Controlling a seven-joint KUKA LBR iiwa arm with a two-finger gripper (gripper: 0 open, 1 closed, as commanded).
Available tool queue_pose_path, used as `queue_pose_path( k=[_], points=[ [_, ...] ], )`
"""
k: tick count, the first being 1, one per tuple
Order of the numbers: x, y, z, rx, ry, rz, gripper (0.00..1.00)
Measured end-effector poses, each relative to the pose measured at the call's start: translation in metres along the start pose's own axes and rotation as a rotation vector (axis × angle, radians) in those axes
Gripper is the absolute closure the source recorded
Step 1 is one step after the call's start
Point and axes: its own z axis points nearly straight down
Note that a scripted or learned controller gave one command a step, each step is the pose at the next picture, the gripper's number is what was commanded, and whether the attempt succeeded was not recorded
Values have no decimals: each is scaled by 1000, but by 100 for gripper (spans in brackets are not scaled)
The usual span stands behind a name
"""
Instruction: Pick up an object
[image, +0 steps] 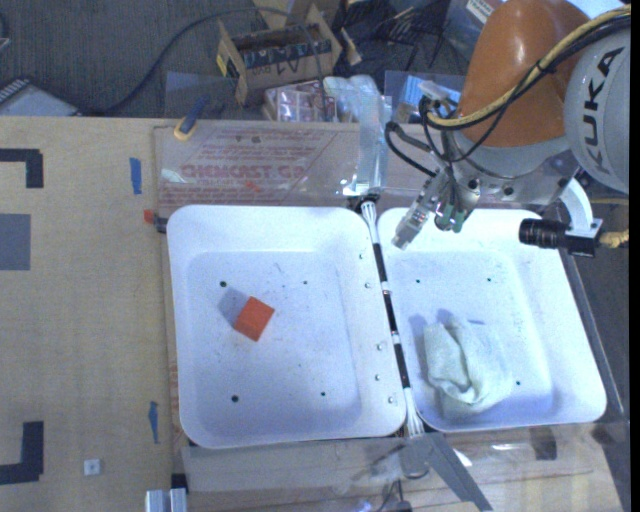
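Observation:
An orange cube (254, 319) lies in the left white bin (200, 400), left of its middle. A crumpled white cloth (460, 362) rests in the right white bin (570, 390), toward its front. My gripper (424, 220) hangs over the back left corner of the right bin, close to the seam between the two bins. It is well apart from both the cube and the cloth, and nothing shows in it. The grey and orange arm (520, 80) fills the upper right above it.
A clear plastic sheet with red lettering (255, 172) lies behind the left bin. Cardboard and clutter (285, 50) sit beyond the bench. A black cylinder (545, 234) juts from the arm over the right bin's back edge. Bare wooden benchtop (80, 300) spreads to the left.

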Motion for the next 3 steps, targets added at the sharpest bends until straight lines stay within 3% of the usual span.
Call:
queue_pose_path(
  k=[1,2,3],
  points=[
    [43,71,105,2,5,-164,100],
    [91,129,65,-2,2,-272,100],
    [-1,54,94,1,3,-78,100]
  ],
)
